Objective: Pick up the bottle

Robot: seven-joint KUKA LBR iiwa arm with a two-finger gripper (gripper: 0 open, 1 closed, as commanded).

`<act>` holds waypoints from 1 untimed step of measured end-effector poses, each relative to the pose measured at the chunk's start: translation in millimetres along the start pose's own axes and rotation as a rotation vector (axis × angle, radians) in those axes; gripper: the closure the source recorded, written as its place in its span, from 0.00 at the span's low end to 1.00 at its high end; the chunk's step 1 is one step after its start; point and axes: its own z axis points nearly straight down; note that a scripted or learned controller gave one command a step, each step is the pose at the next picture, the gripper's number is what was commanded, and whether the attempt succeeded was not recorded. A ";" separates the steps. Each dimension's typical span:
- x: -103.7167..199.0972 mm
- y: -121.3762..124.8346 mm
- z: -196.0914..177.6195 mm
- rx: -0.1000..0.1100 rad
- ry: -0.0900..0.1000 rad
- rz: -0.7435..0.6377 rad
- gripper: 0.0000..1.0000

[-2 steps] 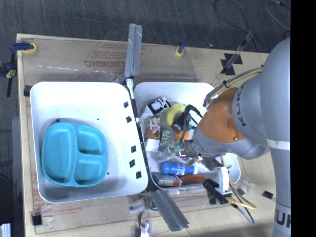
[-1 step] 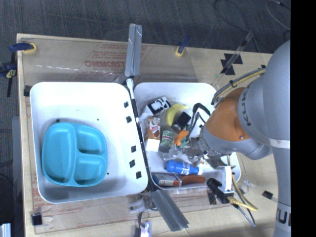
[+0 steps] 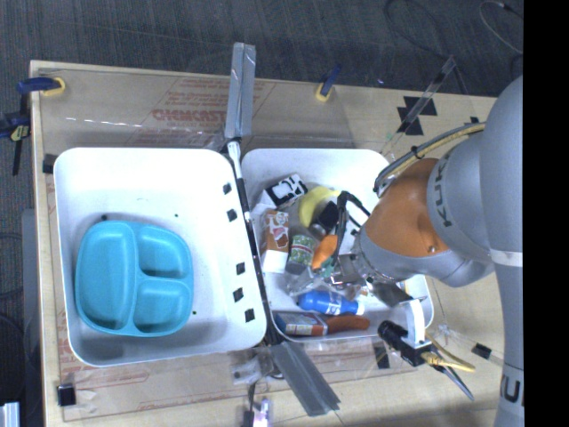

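While my arm [image 3: 462, 212] reaches in from the right, its orange band sits over the right bin [image 3: 356, 160], and my claw [image 3: 342, 269] hangs low above the heap of things in that bin. I cannot tell whether the claw is released or clenched, since the wrist and the clutter hide it.

The bottle [image 3: 327, 305] lies on its side in the lower part of the right bin, blue with a white band, just below the claw and close to it. I cannot tell whether the claw touches it. Just under the bottle, near the bin's front wall, lies a long red-brown thing [image 3: 324, 326], also on its side.

Higher in the heap a yellow thing [image 3: 313, 205] rests near the middle of the bin, with a black-and-white box [image 3: 286, 188] beside it toward the back wall. An orange piece [image 3: 324, 251] lies tilted just left of the claw, beside a small green-labelled jar [image 3: 300, 249]. A brown packet [image 3: 276, 232] sits near the bin's left wall. These things lie crowded together, many touching.

The left bin [image 3: 133, 163] holds a blue tray [image 3: 133, 277] with three compartments, lying flat toward its left side, well apart from the claw.

Both bins stand side by side on the desk [image 3: 116, 105], with a grey bar [image 3: 238, 92] running up from the gap between them. A pair of pliers [image 3: 444, 361] lies on the desk beside the right bin's lower right corner.
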 end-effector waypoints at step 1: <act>0.7 0.6 -9.5 0.001 0.001 -0.006 1.00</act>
